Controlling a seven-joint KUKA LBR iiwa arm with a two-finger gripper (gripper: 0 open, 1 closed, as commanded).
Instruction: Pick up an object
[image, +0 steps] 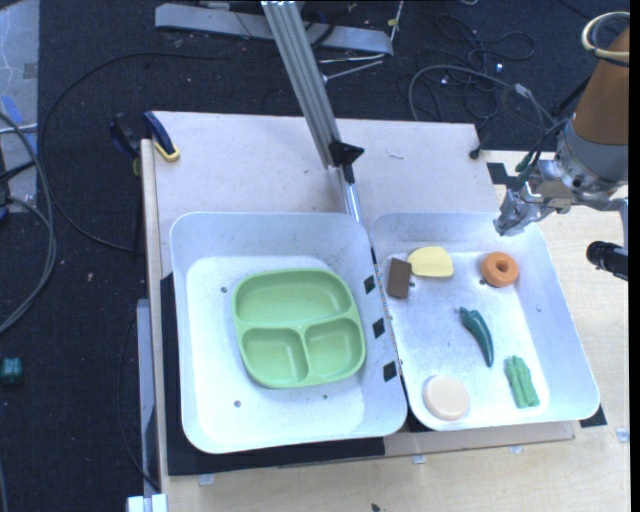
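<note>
Hovering over right bin (560, 300) far rim, gripper (510, 222) blurred, grasp state indiscernible, arm cut off rightward; beneath lying ring-shaped orange doughnut (499, 269), glossy curved green pepper (478, 334), smooth yellow wedge (430, 262).

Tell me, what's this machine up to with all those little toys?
A robot arm reaches in from the right, its gripper hovering over the far edge of the right bin, holding nothing. Below lie an orange ring, a yellow piece, a brown block, a dark green pepper, a light green piece and a cream disc. The left bin holds a green divided tray.
</note>
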